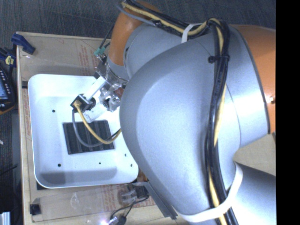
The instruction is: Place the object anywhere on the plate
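Observation:
My gripper (96, 102) hangs over the right part of the left white bin (40, 93), just under the orange wrist band (123, 34). A yellow cable (96, 134) loops from it down over a dark slotted patch (77, 142) on the bin floor. The big grey arm (187, 121) covers the whole right half of the view, hiding the second bin. No plate or loose object can be made out.
A blue clamp (22, 42) sits at the bench's far left corner. A black device (4, 90) lies off the left edge. Loose cables (124, 210) lie on the wooden bench (70, 55) in front of the bin.

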You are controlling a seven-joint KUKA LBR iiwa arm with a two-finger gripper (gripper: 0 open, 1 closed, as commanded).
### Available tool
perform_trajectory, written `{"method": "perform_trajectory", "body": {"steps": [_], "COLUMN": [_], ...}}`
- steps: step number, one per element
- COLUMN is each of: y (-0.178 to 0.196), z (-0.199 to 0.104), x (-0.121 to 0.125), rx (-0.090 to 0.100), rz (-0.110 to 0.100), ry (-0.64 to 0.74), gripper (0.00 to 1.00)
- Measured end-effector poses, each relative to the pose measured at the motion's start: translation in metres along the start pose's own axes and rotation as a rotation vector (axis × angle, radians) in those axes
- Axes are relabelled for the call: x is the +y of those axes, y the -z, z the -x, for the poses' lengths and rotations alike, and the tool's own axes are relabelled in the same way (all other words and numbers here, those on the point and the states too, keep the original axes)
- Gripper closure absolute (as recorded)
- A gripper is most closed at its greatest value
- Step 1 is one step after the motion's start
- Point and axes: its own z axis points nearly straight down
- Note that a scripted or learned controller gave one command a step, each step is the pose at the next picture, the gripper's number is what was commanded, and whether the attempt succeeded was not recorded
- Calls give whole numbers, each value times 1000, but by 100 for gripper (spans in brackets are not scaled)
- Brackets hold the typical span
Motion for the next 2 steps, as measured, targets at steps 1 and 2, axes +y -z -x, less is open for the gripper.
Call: {"method": "perform_trajectory", "body": {"steps": [1, 2], "y": [-5, 120], "z": [-44, -40], "x": [15, -1], "rx": [6, 7], "rz": [1, 3], "ry": [-118, 32], "gripper": [100, 100]}}
